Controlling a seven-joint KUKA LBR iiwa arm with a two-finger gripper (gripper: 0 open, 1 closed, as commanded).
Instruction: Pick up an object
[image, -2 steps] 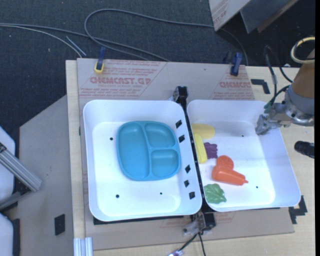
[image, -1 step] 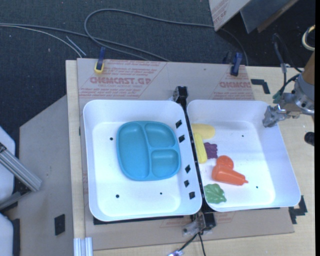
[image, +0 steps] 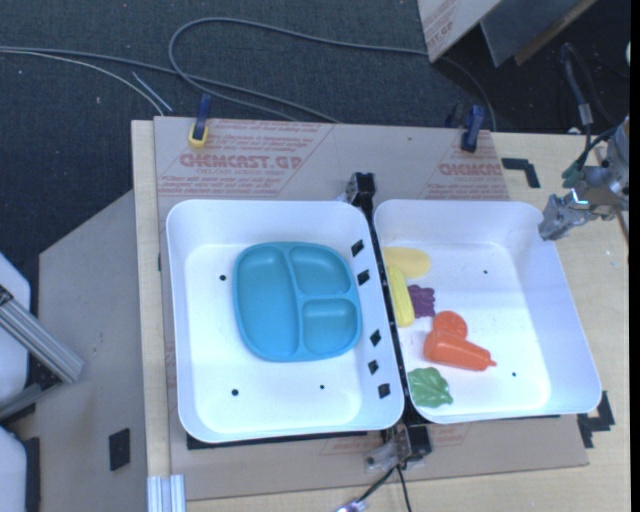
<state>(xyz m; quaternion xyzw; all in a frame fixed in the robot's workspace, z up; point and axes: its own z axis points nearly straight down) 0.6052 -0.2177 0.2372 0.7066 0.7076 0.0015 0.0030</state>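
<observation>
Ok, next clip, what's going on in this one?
A robot arm is set to pick up an object from two white bins. Its hand sits at the upper right edge of the right bin, with nothing visibly in it. The toy food lies along that bin's left side: a yellow banana, purple grapes, an orange carrot and a green leafy piece. A blue divided plate lies in the left bin.

In the right bin (image: 560, 300), five toy foods cluster along the divider side. A yellow piece (image: 408, 262) lies nearest the bin's far wall, with a yellow banana-like stick (image: 401, 298) just below it. Purple grapes (image: 423, 299) touch that stick. An orange carrot-like piece (image: 455, 343) lies below, and a green leafy piece (image: 429, 386) lies nearest the front rim.
</observation>
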